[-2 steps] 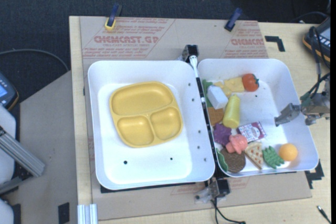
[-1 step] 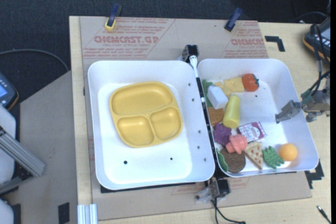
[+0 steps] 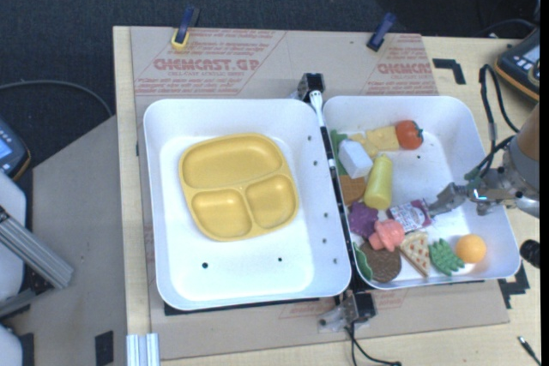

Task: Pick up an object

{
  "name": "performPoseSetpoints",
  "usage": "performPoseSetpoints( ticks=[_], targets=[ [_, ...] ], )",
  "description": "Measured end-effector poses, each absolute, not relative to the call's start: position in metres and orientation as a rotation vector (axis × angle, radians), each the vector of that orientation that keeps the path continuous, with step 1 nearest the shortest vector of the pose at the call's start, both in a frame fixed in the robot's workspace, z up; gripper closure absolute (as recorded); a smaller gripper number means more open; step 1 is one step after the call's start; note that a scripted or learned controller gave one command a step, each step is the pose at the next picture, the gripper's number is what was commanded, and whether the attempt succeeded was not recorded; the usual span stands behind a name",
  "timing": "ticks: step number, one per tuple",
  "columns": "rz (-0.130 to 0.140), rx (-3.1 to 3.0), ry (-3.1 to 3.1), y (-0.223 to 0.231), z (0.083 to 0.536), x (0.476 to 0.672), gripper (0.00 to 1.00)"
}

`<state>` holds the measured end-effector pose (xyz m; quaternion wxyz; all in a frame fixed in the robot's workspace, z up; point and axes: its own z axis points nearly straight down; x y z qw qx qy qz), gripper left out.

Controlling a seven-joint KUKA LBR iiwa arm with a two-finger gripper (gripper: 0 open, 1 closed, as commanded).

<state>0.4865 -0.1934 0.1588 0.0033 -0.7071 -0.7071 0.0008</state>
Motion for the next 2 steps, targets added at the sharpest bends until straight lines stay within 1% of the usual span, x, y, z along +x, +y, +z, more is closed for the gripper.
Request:
performPoseSetpoints(
  ticks=[1,2],
  targets=[
    [0.002,-2.219,-2.218,-0.1896,0.0964,0.4843,0.0],
    [-0.007,-2.219,-2.22,-0.1886,0.088,0.4864,0.0]
  ],
)
